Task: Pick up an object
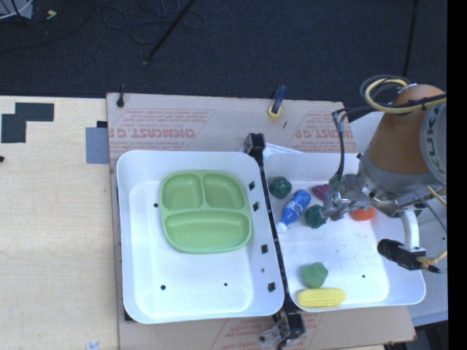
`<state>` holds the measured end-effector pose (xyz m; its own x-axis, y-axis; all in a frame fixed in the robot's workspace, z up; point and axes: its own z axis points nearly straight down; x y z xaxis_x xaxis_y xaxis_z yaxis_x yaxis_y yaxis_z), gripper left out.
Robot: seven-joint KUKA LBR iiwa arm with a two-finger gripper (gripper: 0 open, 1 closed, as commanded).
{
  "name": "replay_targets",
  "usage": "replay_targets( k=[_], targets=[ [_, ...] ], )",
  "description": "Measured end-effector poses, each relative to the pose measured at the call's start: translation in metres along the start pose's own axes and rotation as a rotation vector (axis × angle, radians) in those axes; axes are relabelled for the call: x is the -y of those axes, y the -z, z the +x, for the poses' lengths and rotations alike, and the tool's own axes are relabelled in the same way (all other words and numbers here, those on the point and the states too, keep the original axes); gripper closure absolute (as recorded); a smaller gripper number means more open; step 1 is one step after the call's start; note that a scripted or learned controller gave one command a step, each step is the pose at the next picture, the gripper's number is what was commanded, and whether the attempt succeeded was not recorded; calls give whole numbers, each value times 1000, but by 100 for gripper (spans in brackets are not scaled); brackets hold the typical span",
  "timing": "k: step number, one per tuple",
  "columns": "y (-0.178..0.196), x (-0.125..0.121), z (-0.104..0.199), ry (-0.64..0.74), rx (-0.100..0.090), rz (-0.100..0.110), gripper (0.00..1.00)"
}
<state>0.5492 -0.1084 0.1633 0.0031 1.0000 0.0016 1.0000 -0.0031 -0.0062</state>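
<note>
Corn cob [321, 297] in right bin [398, 286] — green tray [205, 212] left.

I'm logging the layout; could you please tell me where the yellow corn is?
The yellow corn lies in the right bin, against its near rim, just below the green lump.

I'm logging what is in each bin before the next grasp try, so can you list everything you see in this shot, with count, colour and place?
Shallow white plastic bins: 2, white, side by side on the bench.
Green three-compartment plastic plate: 1, light green, in the left bin.
Blue plastic bottle with white cap: 1, right bin, near the divider.
Dark green rounded objects: 2, right bin, either side of the bottle.
Small purple object: 1, right bin, far side.
Orange object: 1, right bin, beside the gripper.
Green lumpy object: 1, right bin, near side.
Yellow toy corn cob: 1, right bin's front edge.
Gripper: 1, grey, low over the right bin.
</note>
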Motion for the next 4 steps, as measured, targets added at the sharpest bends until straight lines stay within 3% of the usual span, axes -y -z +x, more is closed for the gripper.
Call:
replay_targets(
  k=[2,4],
  targets=[
    [57,5,-6,2,0,-2,100],
    [61,-21,71,1,2,-2,100]
  ],
)
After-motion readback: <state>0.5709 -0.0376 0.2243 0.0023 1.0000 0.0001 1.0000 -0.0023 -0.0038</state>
